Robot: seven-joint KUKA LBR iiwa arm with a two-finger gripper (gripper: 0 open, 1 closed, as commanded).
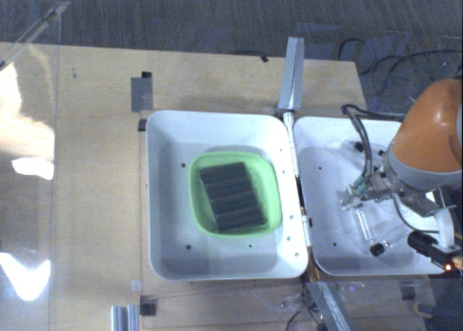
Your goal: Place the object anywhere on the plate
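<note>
the dark ridged object (231, 196) already lies on the green plate (201, 215). gripper (367, 222), right of the plate; jaw state i can't tell. best lift away slowly, no nudging.

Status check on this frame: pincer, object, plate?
Pincer over right bin, finger state unclear. Dark ridged object lying on green plate in left bin. Nothing in the way.

No readable text, label, brand, number or sign is showing anywhere on the bench, the bins, the plate or the arm.
</note>
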